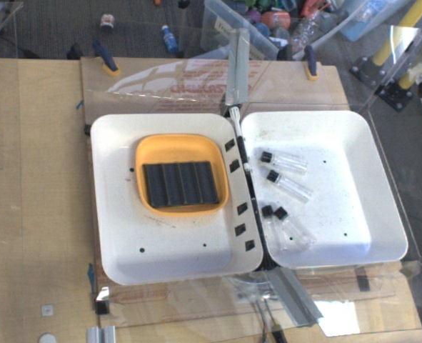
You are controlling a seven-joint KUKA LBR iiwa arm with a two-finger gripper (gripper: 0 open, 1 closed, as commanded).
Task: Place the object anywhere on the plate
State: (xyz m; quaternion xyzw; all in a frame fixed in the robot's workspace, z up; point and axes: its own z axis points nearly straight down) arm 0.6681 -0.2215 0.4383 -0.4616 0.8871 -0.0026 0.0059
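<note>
Two white bins sat side by side on the wooden surface. The L bin held an orange plate, roughly square w/ rounded corners, lying flat near the bin's centre. A dark ribbed block lay on the plate, covering most of its floor.

The R bin held three clear vials w/ black caps, all on their sides in its left half, close to the divider. Top vial and middle vial lay near each other, caps pointing left. Bottom vial lay just below them, cap end up-left. None touched the plate; the bin walls stood between them.

A clear tub of mixed coloured items stood on the floor beyond the bins.
</note>
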